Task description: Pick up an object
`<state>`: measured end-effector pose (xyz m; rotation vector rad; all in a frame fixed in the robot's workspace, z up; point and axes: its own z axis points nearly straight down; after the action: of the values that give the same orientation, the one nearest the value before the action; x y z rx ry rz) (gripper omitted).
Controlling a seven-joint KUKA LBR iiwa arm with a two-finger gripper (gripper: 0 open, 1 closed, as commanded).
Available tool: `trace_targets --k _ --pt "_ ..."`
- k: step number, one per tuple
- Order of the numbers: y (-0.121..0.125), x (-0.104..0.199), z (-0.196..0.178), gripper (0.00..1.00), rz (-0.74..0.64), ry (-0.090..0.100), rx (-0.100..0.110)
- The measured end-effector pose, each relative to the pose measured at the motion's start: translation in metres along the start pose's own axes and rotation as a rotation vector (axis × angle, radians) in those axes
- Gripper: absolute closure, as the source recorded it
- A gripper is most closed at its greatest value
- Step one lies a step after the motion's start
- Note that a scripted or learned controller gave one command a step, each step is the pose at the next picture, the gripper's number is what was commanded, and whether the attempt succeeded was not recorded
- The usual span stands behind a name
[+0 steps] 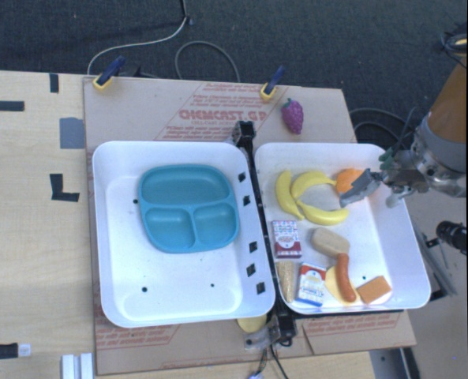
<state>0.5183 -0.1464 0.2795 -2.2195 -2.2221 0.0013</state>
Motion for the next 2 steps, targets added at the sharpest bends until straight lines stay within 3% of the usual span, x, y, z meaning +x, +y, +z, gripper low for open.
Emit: trace_targets --k 1,2 --pt "-0.036 -0.059 0.117 0.0 0.007 0.002 0.01" --pt "-0.034 0.006 0.197 0.0 -0.002 -0.004 -0.004"
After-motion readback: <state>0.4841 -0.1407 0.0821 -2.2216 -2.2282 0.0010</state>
